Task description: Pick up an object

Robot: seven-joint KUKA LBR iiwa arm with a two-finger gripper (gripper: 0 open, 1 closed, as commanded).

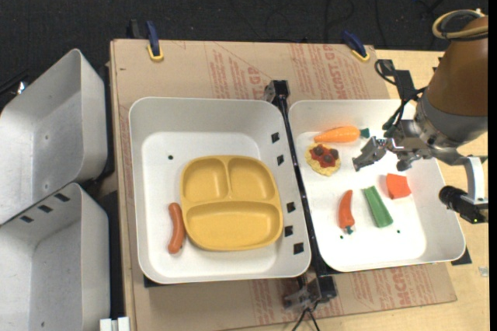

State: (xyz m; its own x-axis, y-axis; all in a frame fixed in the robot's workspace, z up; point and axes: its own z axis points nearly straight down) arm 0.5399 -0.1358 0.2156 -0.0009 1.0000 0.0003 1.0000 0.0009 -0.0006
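In the right bin [435, 248] lie an orange carrot [337, 135], a small round pizza piece [324, 158], a red pepper [345, 210], a green stick [378, 207] and an orange-red block [397, 186]. My gripper [386, 158] hangs over the bin's upper right part, right of the pizza piece and just above the green stick and the block. Its fingers stand open and hold nothing. The grey arm with its orange band [464, 73] comes in from the right.
The left bin [147, 166] holds a yellow divided plate [231, 202] with a brown sausage [176, 228] to its left. A black divider [293, 166] runs between the bins. Cables hang beside the wrist at the right bin's far edge.
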